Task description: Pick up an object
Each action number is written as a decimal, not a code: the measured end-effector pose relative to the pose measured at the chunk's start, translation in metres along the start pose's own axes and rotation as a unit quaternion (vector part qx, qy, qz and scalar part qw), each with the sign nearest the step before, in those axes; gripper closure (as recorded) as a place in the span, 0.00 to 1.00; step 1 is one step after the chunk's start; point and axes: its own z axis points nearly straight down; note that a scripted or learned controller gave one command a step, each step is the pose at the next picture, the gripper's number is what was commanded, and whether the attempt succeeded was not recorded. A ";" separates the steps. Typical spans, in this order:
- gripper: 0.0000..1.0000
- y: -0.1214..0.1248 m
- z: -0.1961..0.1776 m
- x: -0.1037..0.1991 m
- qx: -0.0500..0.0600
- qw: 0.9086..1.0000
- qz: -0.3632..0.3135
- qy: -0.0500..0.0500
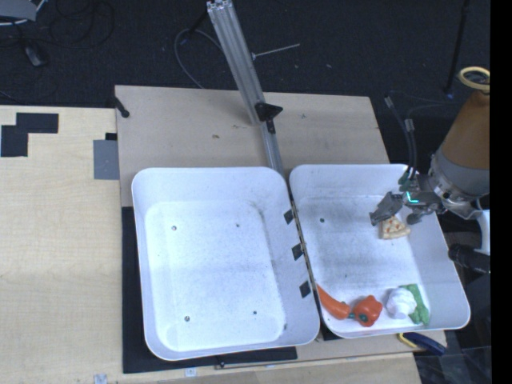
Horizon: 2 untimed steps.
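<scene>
The arm (pixel 468 146) comes in from the right, and most of it is cut off at the frame's edge, just the orange band and grey wrist on show. Down at the business end, the gripper (pixel 398 209) sits low over the right bin (pixel 352 184), near its right wall, dark fingers splayed apart, and it is hard to tell whether they touch what lies below. Right beneath and just beside the fingertips lies a small tan, pale-flecked object (pixel 394 229), its upper edge partly hidden by the gripper; its exact shape is too blurred to name, and nothing is seen clamped between the fingers. Count time: two white bins side by side, the left bin (pixel 160 186) showing a bare floor with a few dark specks. In the right bin, four things: the tan piece up by the gripper, and along the near edge an orange carrot-like piece (pixel 333 303), a red pepper-like piece (pixel 368 310) touching it, and a white-and-green piece (pixel 406 303) near the corner. One slanted metal rail (pixel 240 58) runs down toward the gap between the bins.
</scene>
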 end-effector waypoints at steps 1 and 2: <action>0.00 0.000 0.000 0.000 0.000 1.000 0.000 0.000; 0.00 0.007 0.047 -0.003 0.002 1.000 0.000 0.000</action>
